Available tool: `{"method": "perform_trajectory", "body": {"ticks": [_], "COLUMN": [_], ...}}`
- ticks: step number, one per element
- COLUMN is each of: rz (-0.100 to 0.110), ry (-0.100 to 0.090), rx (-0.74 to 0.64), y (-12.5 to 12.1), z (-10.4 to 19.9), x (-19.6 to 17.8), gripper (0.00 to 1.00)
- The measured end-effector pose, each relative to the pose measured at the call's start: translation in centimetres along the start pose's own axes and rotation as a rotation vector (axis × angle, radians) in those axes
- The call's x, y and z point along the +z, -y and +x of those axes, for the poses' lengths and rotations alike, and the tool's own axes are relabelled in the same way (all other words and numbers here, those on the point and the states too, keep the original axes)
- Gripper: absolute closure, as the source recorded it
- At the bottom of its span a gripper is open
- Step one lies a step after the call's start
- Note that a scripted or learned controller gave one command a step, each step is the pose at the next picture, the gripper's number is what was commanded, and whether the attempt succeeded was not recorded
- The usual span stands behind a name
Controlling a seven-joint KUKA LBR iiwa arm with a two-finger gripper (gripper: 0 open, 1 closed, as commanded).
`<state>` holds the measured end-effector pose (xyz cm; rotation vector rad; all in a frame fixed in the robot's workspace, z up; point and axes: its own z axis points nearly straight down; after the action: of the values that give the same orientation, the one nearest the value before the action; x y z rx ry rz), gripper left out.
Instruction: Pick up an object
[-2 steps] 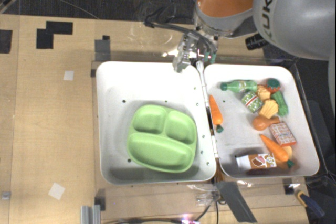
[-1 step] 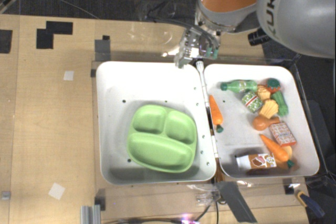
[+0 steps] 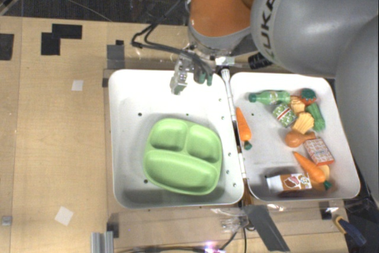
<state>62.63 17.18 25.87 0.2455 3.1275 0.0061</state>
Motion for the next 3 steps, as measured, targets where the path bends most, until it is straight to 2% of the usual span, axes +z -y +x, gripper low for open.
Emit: {"method": "perform_trajectory", "body": {"ticks": [1,3], "rz": [-0.001,-0.012], "ry": [0.002,0.023], "rx": [-0.008,-0.010], "y": [-5.8,-6.0], "z": [-0.1,-0.5], "x": [2.1,-0.8], "gripper": [1.00,1.00]}}
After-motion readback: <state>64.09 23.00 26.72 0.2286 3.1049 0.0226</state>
